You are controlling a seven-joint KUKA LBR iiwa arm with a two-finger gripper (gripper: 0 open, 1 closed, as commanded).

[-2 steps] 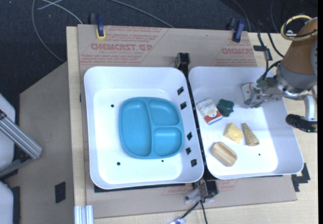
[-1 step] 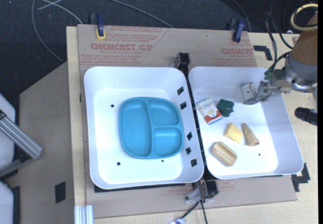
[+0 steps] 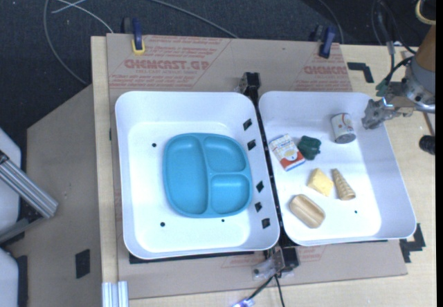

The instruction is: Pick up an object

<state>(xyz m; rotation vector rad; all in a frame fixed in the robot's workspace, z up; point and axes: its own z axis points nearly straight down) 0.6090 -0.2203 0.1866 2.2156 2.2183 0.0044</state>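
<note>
The tabletop [image 3: 104, 160] carries two shallow white bins side by side. Nearest the camera in the right bin [image 3: 387, 216] lies a tan bread roll [image 3: 306, 209], set at a slant. Just beyond it, a yellow wedge [image 3: 320, 182] and a ridged tan cone [image 3: 342, 184] lie side by side, close together. Farther back, a small red-and-white carton [image 3: 286, 151] lies near the bin's left wall, with a dark green object [image 3: 309, 147] just beside it on the right. Farthest back in this bin, a small grey metal cup [image 3: 342, 128] lies on its side.

The left bin [image 3: 131, 181] holds a blue divided plate [image 3: 206, 174] with three compartments, roughly centred.

The arm [image 3: 422, 70] enters from the right and reaches over the far right rim of the right bin. The gripper [image 3: 376, 115] hangs at that rim, just to the right of the grey metal cup and apart from it. Nothing shows between the fingers; whether they are wide or narrow cannot be told at this size. All other objects lie nearer the camera and to the left of the gripper.
</note>
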